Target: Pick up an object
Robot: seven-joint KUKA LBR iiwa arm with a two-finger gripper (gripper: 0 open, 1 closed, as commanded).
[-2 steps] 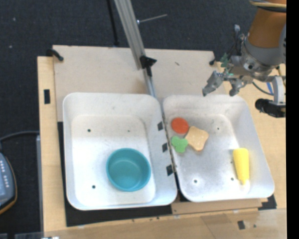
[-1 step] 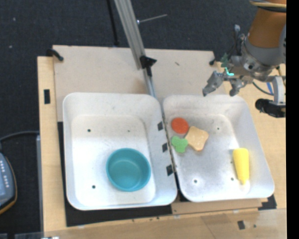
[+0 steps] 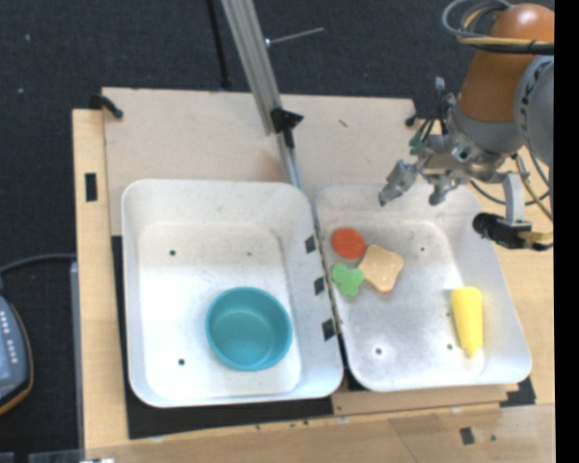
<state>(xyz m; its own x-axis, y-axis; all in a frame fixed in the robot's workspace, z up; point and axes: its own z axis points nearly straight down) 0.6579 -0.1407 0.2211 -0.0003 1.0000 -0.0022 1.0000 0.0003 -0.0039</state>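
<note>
Here the end effector (image 3: 417, 187) hangs well apart from the yellow object (image 3: 467, 320).

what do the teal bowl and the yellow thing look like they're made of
Teal bowl: likely moulded plastic, going by its even colour and smooth, thin rim with a soft sheen. Yellow thing: probably plastic or rubber toy food, uniformly bright with a smooth, rounded, slightly glossy surface; too small to tell which.

Bench (image 3: 92, 287) with two bins (image 3: 222, 210)
</note>
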